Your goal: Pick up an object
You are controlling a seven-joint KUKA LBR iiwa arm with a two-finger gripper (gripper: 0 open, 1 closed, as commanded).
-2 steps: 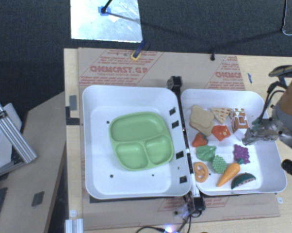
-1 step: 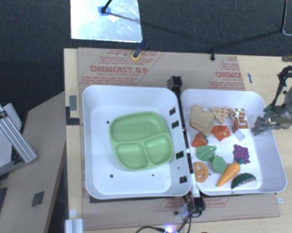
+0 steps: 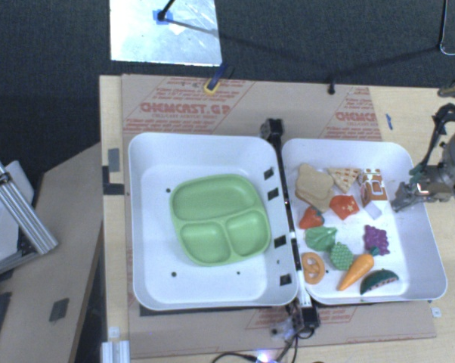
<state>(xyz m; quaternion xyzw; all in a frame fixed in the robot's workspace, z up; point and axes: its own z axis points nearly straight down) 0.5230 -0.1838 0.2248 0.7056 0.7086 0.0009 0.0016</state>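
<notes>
White plastic walls pen the toy food into the right bin (image 3: 424, 237), a tight cluster in its left half: bread (image 3: 314, 185), a red piece (image 3: 344, 206), grapes (image 3: 376, 239), a carrot (image 3: 355, 271), a pretzel (image 3: 313, 266). The crowding leaves little room for fingers between neighbours. The pincer (image 3: 409, 195) hangs at the bin's right rim, over bare floor, nothing visibly in it; how wide it stands I cannot tell. Grapes and carrot lie nearest that open side. The left bin (image 3: 148, 225) carries a green tray (image 3: 220, 218).
</notes>
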